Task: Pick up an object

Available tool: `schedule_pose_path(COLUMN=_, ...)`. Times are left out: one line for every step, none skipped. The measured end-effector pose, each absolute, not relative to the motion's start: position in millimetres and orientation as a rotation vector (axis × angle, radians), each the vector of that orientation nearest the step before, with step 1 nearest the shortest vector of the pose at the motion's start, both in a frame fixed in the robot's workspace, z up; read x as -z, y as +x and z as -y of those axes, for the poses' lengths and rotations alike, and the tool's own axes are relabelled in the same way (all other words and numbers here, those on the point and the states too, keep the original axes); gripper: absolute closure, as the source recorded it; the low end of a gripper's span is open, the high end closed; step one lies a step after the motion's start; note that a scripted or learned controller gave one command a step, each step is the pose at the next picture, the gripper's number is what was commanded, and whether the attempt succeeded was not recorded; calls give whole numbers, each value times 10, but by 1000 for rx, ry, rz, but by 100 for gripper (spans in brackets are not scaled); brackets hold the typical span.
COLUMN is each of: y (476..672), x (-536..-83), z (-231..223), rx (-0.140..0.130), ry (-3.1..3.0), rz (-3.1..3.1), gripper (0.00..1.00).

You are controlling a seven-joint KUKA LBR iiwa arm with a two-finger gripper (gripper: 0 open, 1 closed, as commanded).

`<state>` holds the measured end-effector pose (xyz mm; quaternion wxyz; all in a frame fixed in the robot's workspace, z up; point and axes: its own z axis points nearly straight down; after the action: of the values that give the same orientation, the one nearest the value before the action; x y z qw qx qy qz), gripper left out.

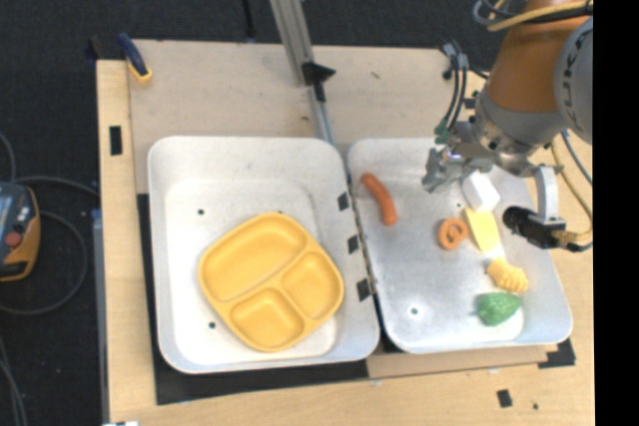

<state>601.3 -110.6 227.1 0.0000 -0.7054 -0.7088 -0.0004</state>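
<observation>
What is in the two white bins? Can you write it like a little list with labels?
left bin: yellow divided plate
right bin: orange sausage, orange pretzel, yellow block, yellow corn piece, green leafy piece
arm: grey and orange, above the right bin's far side
gripper: near the bin's upper edge, nothing seen between its fingers
</observation>
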Motion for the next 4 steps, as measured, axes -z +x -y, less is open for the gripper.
schedule_pose_path(y=5853, x=-2221, z=609, rx=1, ry=-2215, rz=2228, gripper=100)
schedule_pose_path(y=5611, x=-2327, z=233, rx=3, ry=-2214, rz=2228, gripper=100)
schedule_pose_path(y=5419, x=-2435, z=-324, rx=4, ry=-2211, rz=2230, gripper=100)
schedule_pose_path(y=5150, x=-2319, z=-767, rx=-1, ry=-2213, rz=2228, gripper=100)
